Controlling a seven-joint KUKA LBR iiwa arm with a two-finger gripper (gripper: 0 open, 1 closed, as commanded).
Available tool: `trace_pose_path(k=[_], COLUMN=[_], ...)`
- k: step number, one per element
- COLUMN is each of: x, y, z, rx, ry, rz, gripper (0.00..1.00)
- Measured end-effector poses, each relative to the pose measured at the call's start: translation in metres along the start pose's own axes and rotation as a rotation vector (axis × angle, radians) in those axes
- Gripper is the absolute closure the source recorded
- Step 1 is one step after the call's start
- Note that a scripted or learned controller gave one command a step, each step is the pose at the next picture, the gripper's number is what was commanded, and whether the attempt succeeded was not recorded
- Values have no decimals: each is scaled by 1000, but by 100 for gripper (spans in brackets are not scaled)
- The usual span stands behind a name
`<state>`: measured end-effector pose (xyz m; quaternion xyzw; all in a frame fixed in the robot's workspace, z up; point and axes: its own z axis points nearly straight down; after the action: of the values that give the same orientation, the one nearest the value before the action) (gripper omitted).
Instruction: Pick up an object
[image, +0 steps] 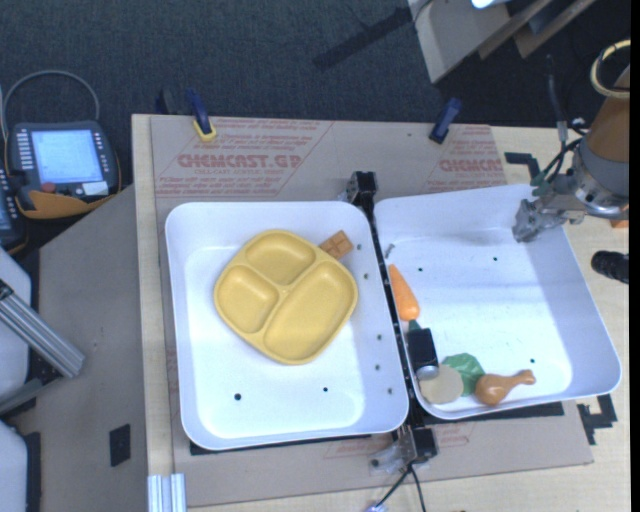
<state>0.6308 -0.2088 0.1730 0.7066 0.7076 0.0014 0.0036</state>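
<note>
My gripper (527, 222) hangs over the far right edge of the right bin (500, 270), with nothing seen between its fingers. An orange carrot (403, 292) lies along that bin's left wall. Below it sits a small black block (422, 349). In the near left corner lie a pale round piece (441, 385), a green leafy piece (466, 367) and a brown drumstick (503, 383). All of these are well away from the gripper, to its lower left.
The left bin (200, 380) holds a yellow divided plate (287, 295) and a small brown block (337, 244) at the plate's far right edge. Clamps (203, 128) sit on the bench's back edge. A teach pendant (62, 160) lies at far left.
</note>
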Motion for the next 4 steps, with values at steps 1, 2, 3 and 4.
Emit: trace_pose_path(k=[1, 2, 3, 4], x=[5, 5, 57, 102], y=[8, 9, 18, 12], z=[-62, -82, -73, -74], rx=[-1, 3, 8, 9], ry=[0, 1, 3, 4], rz=[-1, 0, -3, -2], gripper=[100, 100, 100, 100])
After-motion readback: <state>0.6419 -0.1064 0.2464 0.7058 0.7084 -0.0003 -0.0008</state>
